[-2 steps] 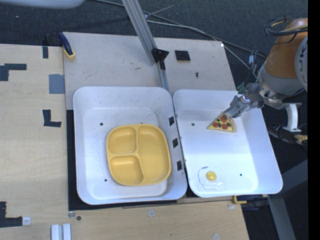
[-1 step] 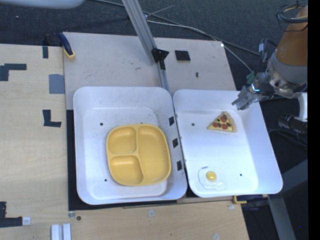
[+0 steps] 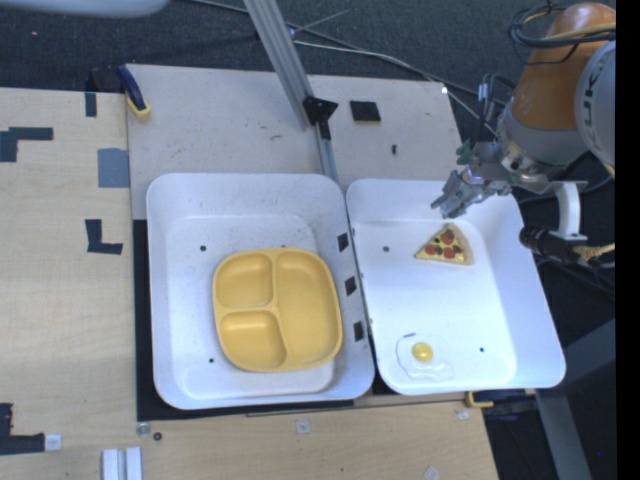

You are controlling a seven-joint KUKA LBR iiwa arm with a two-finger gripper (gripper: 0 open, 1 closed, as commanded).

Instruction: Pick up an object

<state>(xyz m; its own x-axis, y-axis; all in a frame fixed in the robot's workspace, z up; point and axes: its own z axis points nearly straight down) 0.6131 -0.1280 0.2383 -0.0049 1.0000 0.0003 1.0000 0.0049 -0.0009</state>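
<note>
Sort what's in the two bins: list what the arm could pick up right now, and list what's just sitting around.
Belongs to the job:
- pizza slice, in the right bin, just below the gripper
- fried egg, near that bin's front edge

Just lying about:
- yellow divided plate, in the left bin, far from the gripper
- yellow-handled clamp, on the bench behind the bins

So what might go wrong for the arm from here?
Two risks, judging by this moment. The pizza slice lies flat on the right bin's floor just below the end effector, so a grab could slide off it or push it aside. The slice also sits near the bin's far wall, which the end effector might bump coming down. The fried egg looks equally flat.
</note>
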